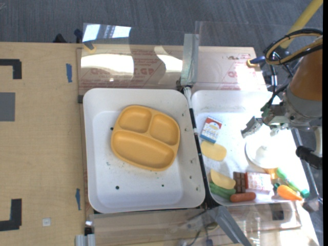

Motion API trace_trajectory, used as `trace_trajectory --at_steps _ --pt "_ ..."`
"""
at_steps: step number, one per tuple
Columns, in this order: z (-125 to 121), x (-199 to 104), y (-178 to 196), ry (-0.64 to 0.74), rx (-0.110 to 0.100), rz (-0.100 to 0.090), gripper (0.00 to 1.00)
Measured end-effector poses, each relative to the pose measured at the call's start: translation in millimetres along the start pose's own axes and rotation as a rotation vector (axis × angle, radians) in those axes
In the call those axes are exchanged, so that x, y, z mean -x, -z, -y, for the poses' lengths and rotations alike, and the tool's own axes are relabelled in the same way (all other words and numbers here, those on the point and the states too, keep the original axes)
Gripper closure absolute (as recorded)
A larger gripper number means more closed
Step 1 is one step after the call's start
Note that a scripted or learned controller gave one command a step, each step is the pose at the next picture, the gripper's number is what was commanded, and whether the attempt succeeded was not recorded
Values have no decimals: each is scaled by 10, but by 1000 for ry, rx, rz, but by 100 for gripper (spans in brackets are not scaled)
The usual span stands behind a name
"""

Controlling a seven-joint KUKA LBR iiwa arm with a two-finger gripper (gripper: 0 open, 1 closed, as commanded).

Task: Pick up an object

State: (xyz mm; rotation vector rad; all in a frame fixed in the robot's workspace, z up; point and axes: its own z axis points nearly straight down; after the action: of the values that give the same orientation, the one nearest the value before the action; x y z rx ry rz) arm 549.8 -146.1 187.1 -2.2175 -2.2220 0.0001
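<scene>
**In the right bin, toys crowd the near edge below the end effector**

In the right bin we see the arm reaching in from the right, its end effector hanging over the bin's upper middle, above bare white floor. We cannot tell how its grasping parts stand; nothing shows gripped in it.

Just to its left lies a small white, blue and red carton, and below that a pale yellow toy piece touching or nearly touching the carton. A white round dish sits under and to the right of the end effector, close beneath the wrist.

Along the near edge the things are packed tight: a yellow slice, a green vegetable, a red sausage, a brown chocolate bar and a white-wrapped packet, with an orange carrot at the right corner. These touch or overlap one another.

The left bin holds a yellow divided plate, well apart from the arm, with the bin walls between. Both bins rest on a cardboard-covered worktop, with clear plastic sheeting along the far side.
</scene>
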Motion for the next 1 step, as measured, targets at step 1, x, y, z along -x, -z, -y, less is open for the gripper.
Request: trace_trajectory --at_steps 1 --pt "0 0 0 0 0 0 0"
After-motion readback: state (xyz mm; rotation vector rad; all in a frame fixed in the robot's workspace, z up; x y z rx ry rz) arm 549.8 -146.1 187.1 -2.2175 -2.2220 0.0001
